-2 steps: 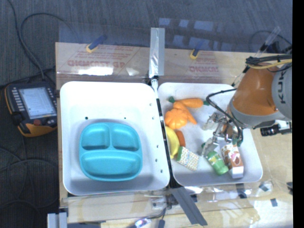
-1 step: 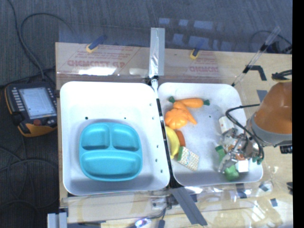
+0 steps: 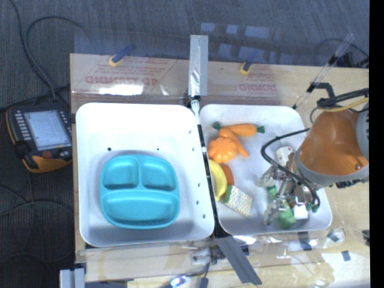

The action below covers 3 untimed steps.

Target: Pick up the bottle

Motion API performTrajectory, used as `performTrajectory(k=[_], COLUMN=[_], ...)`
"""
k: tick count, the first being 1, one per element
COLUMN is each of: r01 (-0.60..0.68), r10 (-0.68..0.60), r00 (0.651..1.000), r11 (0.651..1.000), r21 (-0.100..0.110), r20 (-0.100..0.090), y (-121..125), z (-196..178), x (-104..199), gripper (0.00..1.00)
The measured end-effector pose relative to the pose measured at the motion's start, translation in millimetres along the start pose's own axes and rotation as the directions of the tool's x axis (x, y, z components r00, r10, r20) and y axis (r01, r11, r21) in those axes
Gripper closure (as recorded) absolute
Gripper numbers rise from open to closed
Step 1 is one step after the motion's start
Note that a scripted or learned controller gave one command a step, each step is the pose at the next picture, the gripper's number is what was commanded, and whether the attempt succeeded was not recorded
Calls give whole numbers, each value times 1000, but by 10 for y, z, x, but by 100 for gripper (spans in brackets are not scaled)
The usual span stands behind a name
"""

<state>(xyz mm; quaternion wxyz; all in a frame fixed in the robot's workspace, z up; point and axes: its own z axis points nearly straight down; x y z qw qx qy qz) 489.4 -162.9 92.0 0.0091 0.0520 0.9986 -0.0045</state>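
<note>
Gripper (image 3: 277,212) low by the right bin's (image 3: 264,114) front edge, over a green object (image 3: 288,219); grip unclear; bare floor between it and the toy food (image 3: 227,149).

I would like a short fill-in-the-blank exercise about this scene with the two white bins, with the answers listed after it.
1. The blue divided plate lies in the ____ bin.
2. The carrot lies in the same bin as the gripper, near its ____ edge.
3. The plate has ____ compartments.
4. The arm's band above the wrist is ____.

Answers: left; far; three; orange
</note>
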Motion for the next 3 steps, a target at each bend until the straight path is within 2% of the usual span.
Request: performTrajectory(k=[1,2,3], r01=[0,69,-119], r10=[0,-70,119], r00=[1000,997,993], r11=[1000,998,993], r21=[-1,-9,-7], r20=[-1,-14,-15], y=[10,-600,-609], z=[-100,-1277,-1441], x=[-10,-157,-52], gripper=[100,100,100])
